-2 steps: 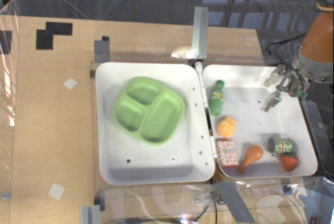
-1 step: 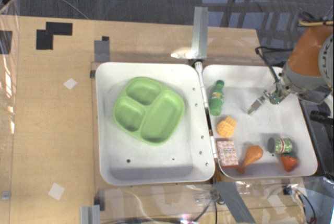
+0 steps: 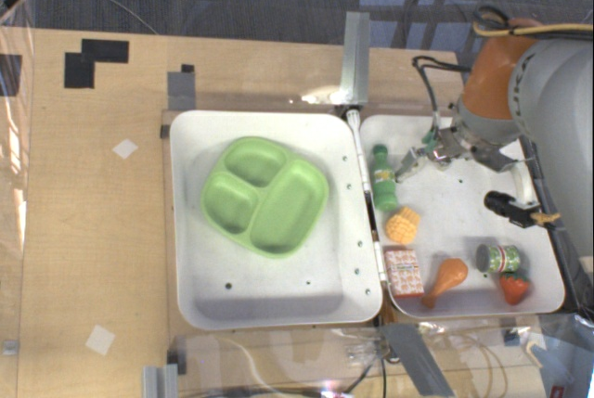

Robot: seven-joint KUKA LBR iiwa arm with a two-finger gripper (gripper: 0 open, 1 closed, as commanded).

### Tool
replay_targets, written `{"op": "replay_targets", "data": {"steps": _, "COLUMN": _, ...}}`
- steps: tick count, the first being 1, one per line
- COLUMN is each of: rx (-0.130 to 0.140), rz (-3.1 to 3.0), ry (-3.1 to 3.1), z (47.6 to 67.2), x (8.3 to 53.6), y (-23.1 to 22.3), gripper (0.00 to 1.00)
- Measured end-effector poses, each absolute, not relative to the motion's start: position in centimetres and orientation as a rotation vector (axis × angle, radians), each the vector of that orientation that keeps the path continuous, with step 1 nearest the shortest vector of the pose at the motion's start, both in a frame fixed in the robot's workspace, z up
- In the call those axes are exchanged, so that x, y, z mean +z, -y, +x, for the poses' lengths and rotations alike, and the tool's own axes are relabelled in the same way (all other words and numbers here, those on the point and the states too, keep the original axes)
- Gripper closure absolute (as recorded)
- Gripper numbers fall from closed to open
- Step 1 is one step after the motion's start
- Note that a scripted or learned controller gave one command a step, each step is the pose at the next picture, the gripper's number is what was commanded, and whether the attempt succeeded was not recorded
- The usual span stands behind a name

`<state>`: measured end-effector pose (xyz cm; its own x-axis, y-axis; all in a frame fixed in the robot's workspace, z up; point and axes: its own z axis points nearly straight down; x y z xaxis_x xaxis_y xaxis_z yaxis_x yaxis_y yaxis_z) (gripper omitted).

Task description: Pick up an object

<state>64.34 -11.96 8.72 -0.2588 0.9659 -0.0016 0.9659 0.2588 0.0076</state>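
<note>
1. Green bottle (image 3: 381,178), camera view: a toy bottle with a dark cap lying on its side in the right bin (image 3: 455,224), lengthwise along that bin's left wall, cap toward the top of the frame. It is the likeliest item for the task, being nearest the tool.
2. Gripper (image 3: 408,166): it reaches in from the right of the frame and slants down-left, with its tip just beside the bottle's upper half. Whether it is spread or pressed together cannot be told from this angle, and nothing is seen held in it.
3. Handling, judged: the bottle looks like light, stiff, hollow plastic with a smooth round body that may roll or slip. The best hold is across the mid-body, below the cap.
4. Edges: the bottle lies close against the left wall and the double rim (image 3: 364,201) between the bins. There is little room on that side, so the wall may block the approach.
5. Neighbours in the right bin:
   - A yellow corn cob (image 3: 402,224) sits just below the bottle, near or touching its base.
   - A pink carton (image 3: 404,271) is lower again.
   - A brown drumstick (image 3: 446,278) is beside the carton.
   - A small can (image 3: 498,257) and a red toy item (image 3: 515,289), kind unclear, are at lower right.
6. Open room: the right bin's centre and upper floor are bare, giving space to lift and withdraw toward the right.
7. Left bin (image 3: 278,294): it holds a green divided plate (image 3: 264,195), well apart from the tool.
</note>
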Motion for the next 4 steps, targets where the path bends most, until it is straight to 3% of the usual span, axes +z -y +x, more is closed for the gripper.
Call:
{"op": "replay_targets", "data": {"steps": 1, "rx": 0.009, "rz": 2.384, "ry": -2.036, "z": 67.1, "x": 14.0, "y": 10.8, "gripper": 0.0}}
{"op": "replay_targets", "data": {"steps": 2, "rx": 0.011, "rz": 2.745, "ry": -1.514, "z": 67.1, "x": 20.2, "y": 13.3, "gripper": 0.0}}
{"op": "replay_targets", "data": {"steps": 3, "rx": -0.005, "rz": 2.883, "ry": -1.255, "z": 62.3, "x": 11.7, "y": 8.5, "gripper": 0.0}}
{"op": "replay_targets", "data": {"steps": 4, "rx": 0.002, "rz": 3.107, "ry": -0.472, "z": 64.7, "x": 9.7, "y": 8.4, "gripper": 0.0}}
